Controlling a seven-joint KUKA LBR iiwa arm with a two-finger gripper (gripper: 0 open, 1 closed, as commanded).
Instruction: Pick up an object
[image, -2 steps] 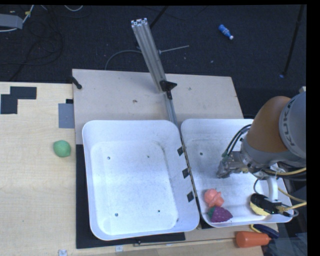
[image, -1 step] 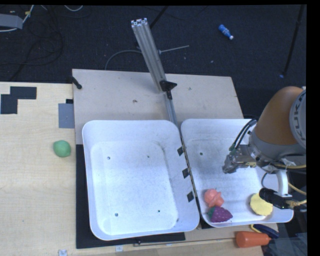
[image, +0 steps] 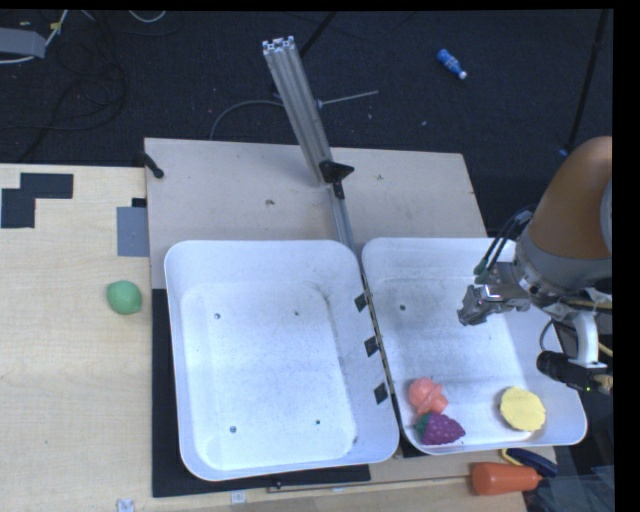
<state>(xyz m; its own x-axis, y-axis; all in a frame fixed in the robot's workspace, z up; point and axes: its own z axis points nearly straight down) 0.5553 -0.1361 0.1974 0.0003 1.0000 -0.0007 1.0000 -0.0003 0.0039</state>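
Your pincer (image: 478, 303) hovers over the right bin (image: 440, 270); I cannot tell its state. The orange toy (image: 427, 394), purple toy (image: 440, 429) touch at the near wall, so a grab could snag both.

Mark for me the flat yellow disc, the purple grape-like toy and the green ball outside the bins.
Flat yellow disc (image: 523, 409), camera view, centre of its top face.
Purple grape-like toy (image: 441, 430), camera view, middle of the cluster.
Green ball (image: 125, 297), camera view, centre of its rounded top.
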